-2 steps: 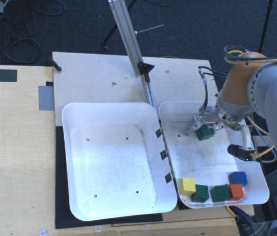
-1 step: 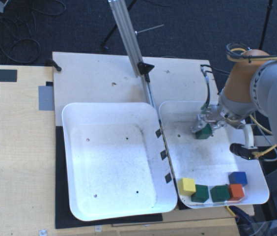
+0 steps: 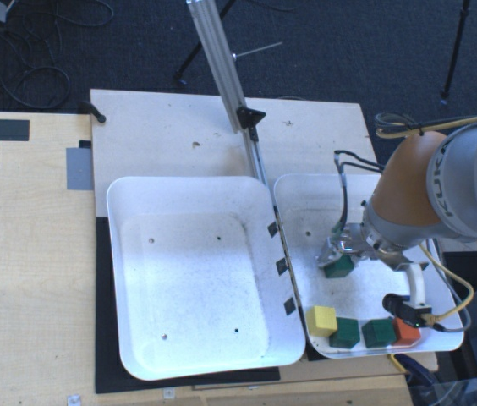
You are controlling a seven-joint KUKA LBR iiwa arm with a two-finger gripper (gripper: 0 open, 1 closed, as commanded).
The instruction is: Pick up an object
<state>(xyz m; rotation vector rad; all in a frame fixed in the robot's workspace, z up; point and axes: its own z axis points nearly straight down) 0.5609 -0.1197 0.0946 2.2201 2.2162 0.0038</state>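
My gripper (image 3: 338,259) reaches into the middle of the right bin (image 3: 306,201) from the right. A dark green block (image 3: 337,269) sits between its silver fingers (image 3: 331,255), which are shut on its upper part. The orange-banded wrist (image 3: 403,189) hides the bin floor behind it. Along this bin's front wall lie a yellow block (image 3: 322,320), two green blocks (image 3: 345,333) (image 3: 379,334) and an orange block (image 3: 406,333).
The left bin (image 3: 120,227) stands beside the right one, with black clips (image 3: 282,266) along their shared rims. A slanted aluminium post (image 3: 226,70) rises behind the bins. Cables (image 3: 441,299) loop off the wrist over the right bin's front corner.
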